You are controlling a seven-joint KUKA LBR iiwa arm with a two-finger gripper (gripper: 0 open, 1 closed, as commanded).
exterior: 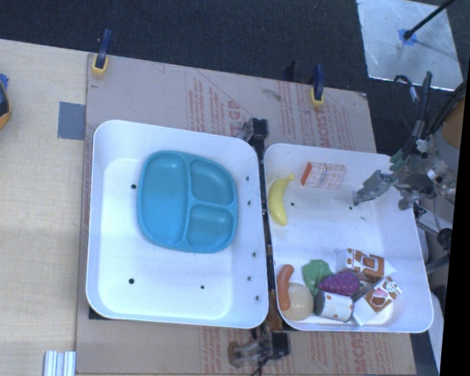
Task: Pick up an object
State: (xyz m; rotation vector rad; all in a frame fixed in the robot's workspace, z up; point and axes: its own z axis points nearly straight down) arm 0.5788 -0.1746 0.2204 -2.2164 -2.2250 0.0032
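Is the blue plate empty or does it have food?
Empty. The plate shows three bare blue compartments; the toy food sits in the other bin.

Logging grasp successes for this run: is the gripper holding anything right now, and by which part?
Nothing is held. The gripper hangs over bare floor in the right bin, apart from the small orange carton and the banana.

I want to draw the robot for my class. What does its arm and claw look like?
The claw is small, dark grey metal, with thin pointed tips. Behind it sits a chunky grey and silver wrist block with a few thin black cables looping up from it. A little patch of orange shows on the arm at the picture's right edge. I can't make out any writing or labels on it.
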